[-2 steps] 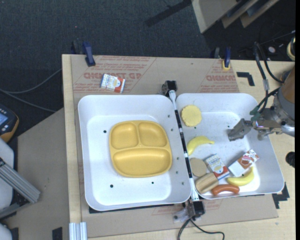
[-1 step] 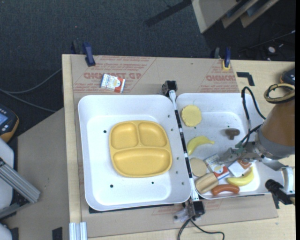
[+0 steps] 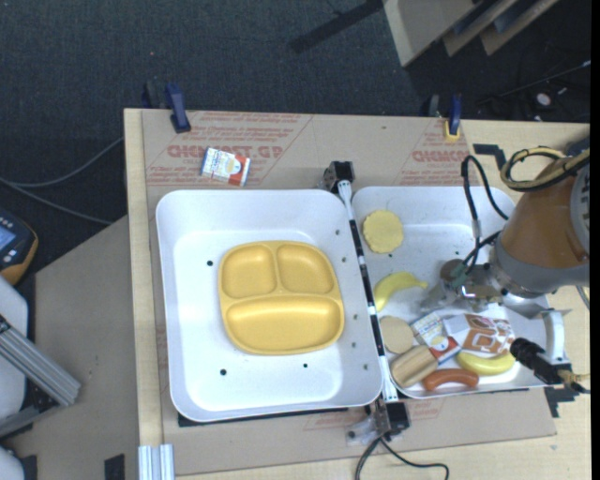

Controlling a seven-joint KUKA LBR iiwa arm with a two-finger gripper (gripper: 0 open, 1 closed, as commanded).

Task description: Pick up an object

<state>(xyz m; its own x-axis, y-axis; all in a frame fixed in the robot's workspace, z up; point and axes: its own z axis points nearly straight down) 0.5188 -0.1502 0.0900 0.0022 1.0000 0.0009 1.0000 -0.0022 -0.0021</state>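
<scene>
Evidently mid-reach: the hand (image 3: 457, 281) hovers low over the right bin (image 3: 422, 202), beside the banana (image 3: 396, 286); whether it is apart or together, I cannot tell. Next: descend, clamp.

Grey arm (image 3: 548, 246) with orange band (black and yellow cables looped above it).

Dark blue-grey carpet (image 3: 84, 66) covers the floor around a plywood bench (image 3: 281, 141). Two blue clamps (image 3: 175, 108) grip the bench's far edge. Pale wooden furniture (image 3: 469, 28) stands at upper right. An aluminium rail (image 3: 33, 366) lies at lower left. Lighting is even.
</scene>
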